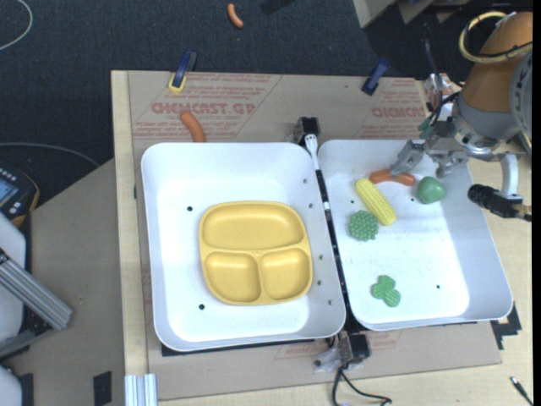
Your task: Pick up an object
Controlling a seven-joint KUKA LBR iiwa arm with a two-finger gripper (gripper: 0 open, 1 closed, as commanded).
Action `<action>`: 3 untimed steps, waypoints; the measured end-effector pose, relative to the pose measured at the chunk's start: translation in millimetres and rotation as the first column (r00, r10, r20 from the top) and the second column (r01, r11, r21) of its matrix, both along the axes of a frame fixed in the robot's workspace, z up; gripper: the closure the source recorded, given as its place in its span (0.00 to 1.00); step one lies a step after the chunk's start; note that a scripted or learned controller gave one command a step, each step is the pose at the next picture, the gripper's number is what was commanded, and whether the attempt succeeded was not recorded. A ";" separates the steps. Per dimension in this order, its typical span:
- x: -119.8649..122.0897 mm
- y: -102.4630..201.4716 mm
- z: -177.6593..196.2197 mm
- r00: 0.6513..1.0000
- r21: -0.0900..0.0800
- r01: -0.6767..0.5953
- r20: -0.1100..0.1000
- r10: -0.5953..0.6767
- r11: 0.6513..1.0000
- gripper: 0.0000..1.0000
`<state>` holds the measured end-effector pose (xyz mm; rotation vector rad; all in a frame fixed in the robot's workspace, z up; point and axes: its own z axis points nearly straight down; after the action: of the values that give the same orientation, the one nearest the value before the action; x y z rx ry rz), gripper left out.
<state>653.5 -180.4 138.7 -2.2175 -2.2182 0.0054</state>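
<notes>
Seen from above the bench, the grey arm's gripper (425, 157) hangs low over the far end of the right bin (473, 269), its fingers spread and nothing between them. Just beneath lie an orange carrot (392, 177) and a green ball (431, 190). A yellow corn cob (375, 201), a green berry (363, 225) and a piece of broccoli (386, 291) lie nearer. A yellow divided plate (254, 251) sits in the left bin (169, 227).
</notes>
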 end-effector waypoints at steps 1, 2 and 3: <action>0.7 0.8 -51.2 1.000 -0.002 -0.002 0.006 0.002 1.000 0.00; 1.2 0.8 -38.4 1.000 -0.003 -0.002 0.009 0.002 1.000 1.00; 7.8 -1.3 25.9 1.000 -0.004 -0.001 0.015 0.001 1.000 1.00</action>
<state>661.3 -181.7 164.5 -2.2268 -2.2287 -0.0068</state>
